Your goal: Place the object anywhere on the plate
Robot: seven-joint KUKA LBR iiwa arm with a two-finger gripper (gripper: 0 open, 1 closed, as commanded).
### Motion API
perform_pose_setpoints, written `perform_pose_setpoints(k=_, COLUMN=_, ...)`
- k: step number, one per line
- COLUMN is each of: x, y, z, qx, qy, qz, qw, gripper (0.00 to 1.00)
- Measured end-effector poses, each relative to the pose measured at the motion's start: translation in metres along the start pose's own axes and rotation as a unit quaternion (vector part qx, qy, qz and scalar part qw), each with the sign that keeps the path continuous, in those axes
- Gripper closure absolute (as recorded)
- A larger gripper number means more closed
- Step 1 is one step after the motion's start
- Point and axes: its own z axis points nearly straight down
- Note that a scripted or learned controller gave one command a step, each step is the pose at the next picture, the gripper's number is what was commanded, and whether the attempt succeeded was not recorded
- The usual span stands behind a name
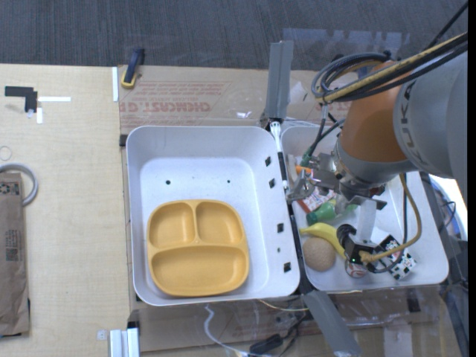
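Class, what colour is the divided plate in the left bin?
The plate is mustard yellow; camera view.

Grey arm (439,125) with a broad orange band (375,125) above the pincer (311,190); black cables (349,69) loop beyond it, seemingly bundled with yellow

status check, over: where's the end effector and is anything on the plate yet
End effector over right bin, by banana. Yellow plate in left bin, nothing on it. Bin walls between them.

Matt yellow plastic plate (198,248)
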Motion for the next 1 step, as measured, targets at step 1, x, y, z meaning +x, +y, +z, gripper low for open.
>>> perform_pose_setpoints(k=1, x=0.0000, y=0.0000, z=0.0000, qx=0.000, qy=0.000, qz=0.000, qw=1.0000, gripper=0.00)
